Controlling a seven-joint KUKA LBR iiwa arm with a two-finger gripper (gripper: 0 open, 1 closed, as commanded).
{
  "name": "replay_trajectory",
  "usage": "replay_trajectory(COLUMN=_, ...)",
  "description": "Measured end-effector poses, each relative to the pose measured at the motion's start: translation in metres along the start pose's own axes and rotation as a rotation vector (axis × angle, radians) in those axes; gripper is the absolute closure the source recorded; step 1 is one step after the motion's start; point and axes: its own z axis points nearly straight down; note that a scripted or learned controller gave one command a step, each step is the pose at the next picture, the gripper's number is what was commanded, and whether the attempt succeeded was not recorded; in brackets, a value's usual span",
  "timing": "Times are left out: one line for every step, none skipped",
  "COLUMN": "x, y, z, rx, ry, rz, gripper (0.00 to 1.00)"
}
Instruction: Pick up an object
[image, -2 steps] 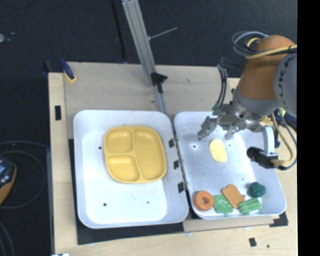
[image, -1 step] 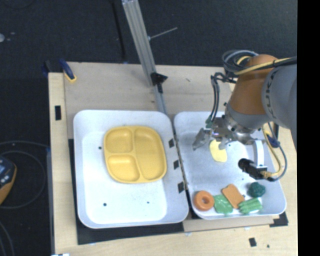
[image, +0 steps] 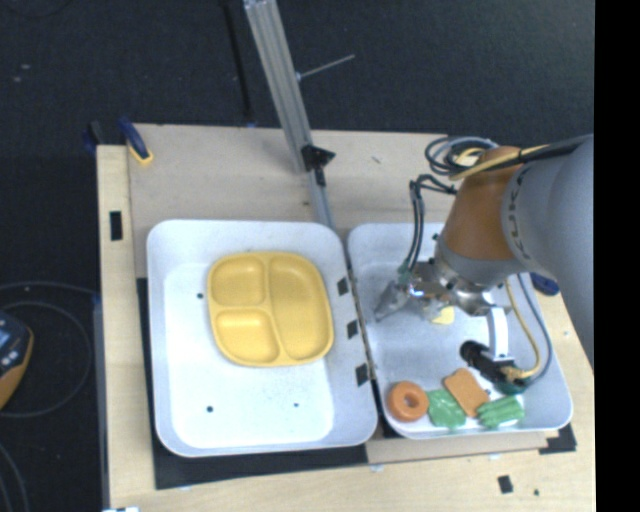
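Observation:
My gripper (image: 396, 298) hangs low over the left part of the right bin (image: 400, 250), with the grey and orange arm above it at the right. A small yellow piece (image: 443, 316) shows just beneath the wrist, partly hidden. Along that bin's front edge lie an orange ring (image: 407, 400), a green piece (image: 443, 411), an orange-brown block (image: 465, 388) and another green piece (image: 500, 411). Nothing can be seen held in the gripper.
The left bin (image: 180, 400) holds a yellow divided plate (image: 270, 307) at its middle. A slanted metal pole (image: 285, 90) rises from the bench behind the bins. Cables loop near the arm at the back right.

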Motion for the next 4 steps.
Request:
replay_trajectory(x=-0.001, y=0.002, z=-0.015, rx=-0.008, ry=-0.001, rz=0.005, gripper=1.0)
replay_trajectory(x=-0.01, y=-0.002, z=-0.075, rx=-0.011, ry=-0.001, rz=0.003, gripper=1.0)
replay_trajectory(x=-0.012, y=-0.001, z=-0.105, rx=-0.009, ry=-0.001, rz=-0.001, gripper=1.0)
replay_trajectory(x=0.036, y=0.004, z=-0.102, rx=-0.005, ry=0.002, rz=-0.007, gripper=1.0)
